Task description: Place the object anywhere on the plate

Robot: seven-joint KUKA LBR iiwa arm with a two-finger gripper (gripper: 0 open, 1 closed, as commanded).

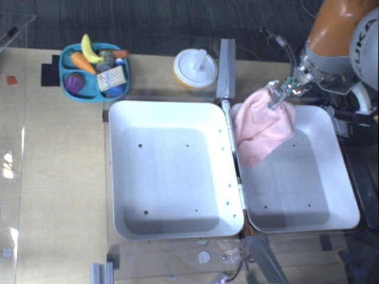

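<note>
The pincer [278,96] grips the pink cloth [262,130] at its top, dangling over the right bin [308,212]. Lift it clear of the bin's wall before carrying it away.

The claw [283,92] tips sink into the pink cloth [263,129]; behind it, the arm [343,22] is cut off.

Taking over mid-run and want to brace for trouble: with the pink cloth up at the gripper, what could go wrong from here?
1. The pink cloth hangs from the gripper by a small bunch at its top, so it may slip free.
2. It drapes low, over the right bin and the divider, and could drag or snag there.
3. The blue plate already holds toys, so the cloth may knock them.
</note>
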